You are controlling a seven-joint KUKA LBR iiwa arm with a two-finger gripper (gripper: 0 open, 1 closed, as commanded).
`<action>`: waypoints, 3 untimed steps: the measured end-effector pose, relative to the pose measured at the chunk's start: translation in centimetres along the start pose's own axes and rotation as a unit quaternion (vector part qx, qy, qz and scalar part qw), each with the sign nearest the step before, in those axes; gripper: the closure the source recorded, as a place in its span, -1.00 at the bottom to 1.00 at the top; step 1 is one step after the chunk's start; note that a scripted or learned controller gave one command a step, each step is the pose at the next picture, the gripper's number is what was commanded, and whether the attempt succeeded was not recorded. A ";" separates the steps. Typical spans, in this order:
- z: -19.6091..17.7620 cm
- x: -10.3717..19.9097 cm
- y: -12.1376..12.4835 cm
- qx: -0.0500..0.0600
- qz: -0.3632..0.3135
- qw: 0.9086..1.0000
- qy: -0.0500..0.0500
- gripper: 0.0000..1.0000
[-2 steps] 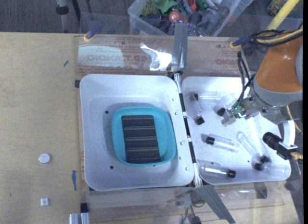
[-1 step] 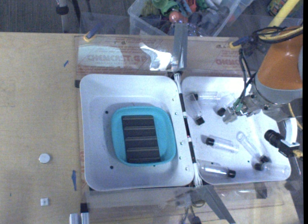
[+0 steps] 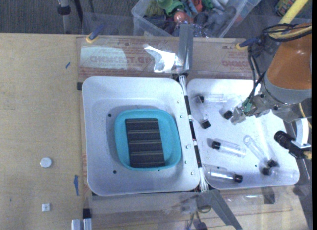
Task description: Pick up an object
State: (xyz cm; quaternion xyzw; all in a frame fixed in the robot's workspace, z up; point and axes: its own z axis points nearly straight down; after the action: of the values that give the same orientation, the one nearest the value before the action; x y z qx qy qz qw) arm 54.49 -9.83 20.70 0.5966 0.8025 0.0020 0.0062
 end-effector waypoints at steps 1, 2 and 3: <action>0.0 0.0 0.0 0.000 0.000 1.000 0.000 -1.00; 9.8 -4.3 5.4 -0.009 -0.009 1.000 -0.006 -1.00; 11.9 -2.9 8.4 0.000 -0.009 1.000 -0.002 -1.00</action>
State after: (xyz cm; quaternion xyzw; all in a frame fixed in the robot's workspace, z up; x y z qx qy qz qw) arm 63.48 -10.23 8.92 0.5893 0.8079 0.0007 0.0079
